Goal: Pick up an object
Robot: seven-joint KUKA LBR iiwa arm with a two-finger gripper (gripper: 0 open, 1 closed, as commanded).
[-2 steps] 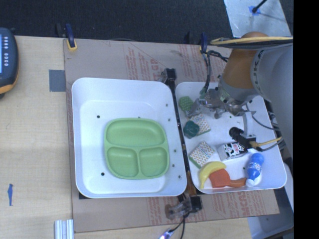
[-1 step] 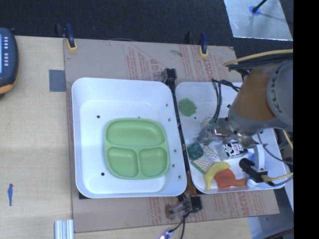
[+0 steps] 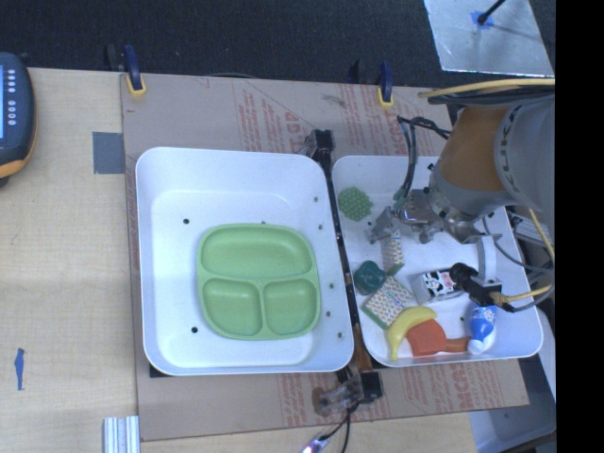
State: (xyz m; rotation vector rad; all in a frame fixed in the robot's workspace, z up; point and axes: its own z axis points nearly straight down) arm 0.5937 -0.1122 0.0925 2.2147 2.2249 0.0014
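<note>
Where the bench runs across the frame, its surface is pale wood (image 3: 57, 281), overlaid at the centre by a brown cardboard sheet (image 3: 236, 111) held at its upper edge by two blue-and-yellow clamps (image 3: 133, 72). A grey tape patch (image 3: 108, 151) lies on the wood left of the sheet. At the upper left edge sits part of a dark device with an orange rim (image 3: 13, 111). Dark floor (image 3: 236, 12) fills the top of the frame, with a grey panel (image 3: 486, 22) at the upper right.

The left bin (image 3: 160, 187) holds a green three-compartment plate (image 3: 257, 279), lying flat at its centre. The right bin (image 3: 510, 347) holds the loose objects: a green round ribbed piece (image 3: 355, 202) at upper left, a dark teal lump (image 3: 368, 276), a checked pad (image 3: 388, 300), a banana (image 3: 407, 327) touching an orange item (image 3: 431, 339), a black-and-white small box (image 3: 438, 284), and a blue-and-white item (image 3: 481, 326) at lower right.

The arm (image 3: 495, 154) enters from the right, over the upper part of the right bin. The gripper (image 3: 389, 226) points toward frame left, just below the ribbed piece. The jaw spacing cannot be determined, and no object is seen between them.
</note>
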